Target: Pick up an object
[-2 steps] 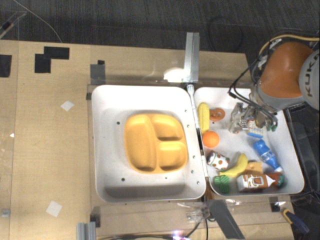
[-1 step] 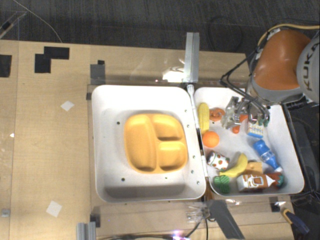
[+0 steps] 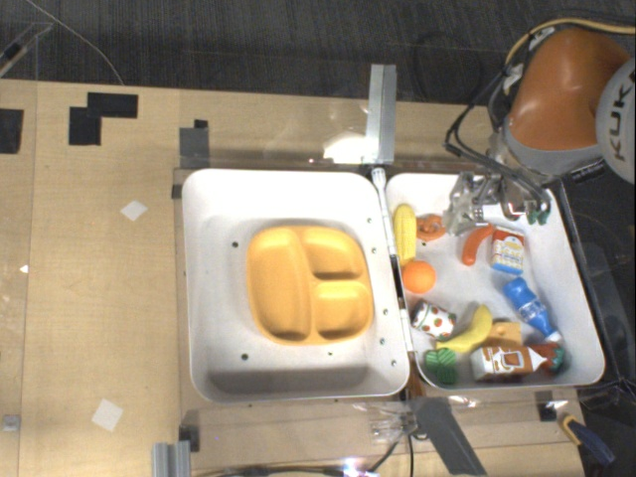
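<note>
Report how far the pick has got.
Done: the arm has reached into the right bin, and the gripper sits low at its far end, near the red sausage-shaped toy and an orange toy. In hand: nothing visibly held. Left: grasp and lift an object; the banana, orange ball, blue bottle and cartons lie in the bin. The yellow tray sits in the left bin.

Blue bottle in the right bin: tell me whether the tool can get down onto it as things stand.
Probably yes. The blue bottle lies with its top uncovered, and the tool hovers over the same bin. The small carton sits close beside it and could crowd a grasp.
</note>
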Controlling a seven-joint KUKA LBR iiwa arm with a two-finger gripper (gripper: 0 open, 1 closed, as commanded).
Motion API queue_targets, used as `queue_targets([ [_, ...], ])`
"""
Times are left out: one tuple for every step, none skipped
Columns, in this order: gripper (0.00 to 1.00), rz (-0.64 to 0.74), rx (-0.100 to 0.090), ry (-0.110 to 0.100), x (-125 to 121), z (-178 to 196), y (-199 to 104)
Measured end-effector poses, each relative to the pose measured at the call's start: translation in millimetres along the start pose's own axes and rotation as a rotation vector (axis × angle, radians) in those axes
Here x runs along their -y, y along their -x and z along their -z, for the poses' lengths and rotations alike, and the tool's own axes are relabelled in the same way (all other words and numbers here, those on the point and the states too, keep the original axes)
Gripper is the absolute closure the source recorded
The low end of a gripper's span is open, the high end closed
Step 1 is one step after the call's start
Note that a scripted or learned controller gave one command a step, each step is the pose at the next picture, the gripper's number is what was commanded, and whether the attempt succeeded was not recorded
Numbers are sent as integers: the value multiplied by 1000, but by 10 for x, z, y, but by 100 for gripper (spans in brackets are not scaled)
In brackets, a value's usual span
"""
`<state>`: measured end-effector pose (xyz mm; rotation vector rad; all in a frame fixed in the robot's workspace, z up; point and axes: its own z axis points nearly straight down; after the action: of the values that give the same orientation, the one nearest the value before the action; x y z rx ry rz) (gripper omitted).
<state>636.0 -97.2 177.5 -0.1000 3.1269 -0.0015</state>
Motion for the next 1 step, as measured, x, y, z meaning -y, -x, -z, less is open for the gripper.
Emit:
queue_targets([
  [100,-290,2,0,61,-854,-796],
])
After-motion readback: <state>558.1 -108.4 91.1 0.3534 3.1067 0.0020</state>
